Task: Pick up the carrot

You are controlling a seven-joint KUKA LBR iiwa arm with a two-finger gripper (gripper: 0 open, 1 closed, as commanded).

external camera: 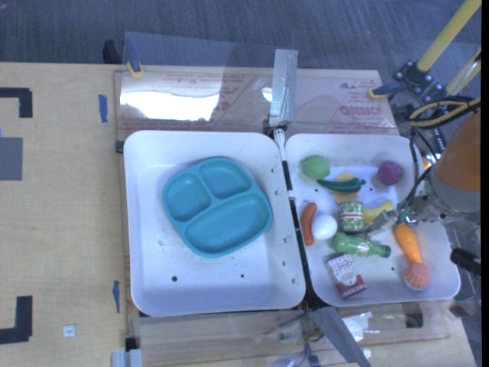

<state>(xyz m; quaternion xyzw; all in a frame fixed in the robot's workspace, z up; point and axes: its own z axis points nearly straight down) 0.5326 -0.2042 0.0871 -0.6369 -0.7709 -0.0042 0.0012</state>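
Note:
The carrot is orange and tapered. It lies in the right bin near its right wall, with its thick end pointing up and left. My gripper hangs just above the carrot's upper end, low over the bin. The grey arm with its orange band comes in from the right edge. The wrist and cables hide the gripper's tips.
Around the carrot lie a peach, a green bottle, a small can, a yellow banana, a white egg, a red sausage, a red box, a purple ball and a green fruit. The left bin holds a blue divided plate.

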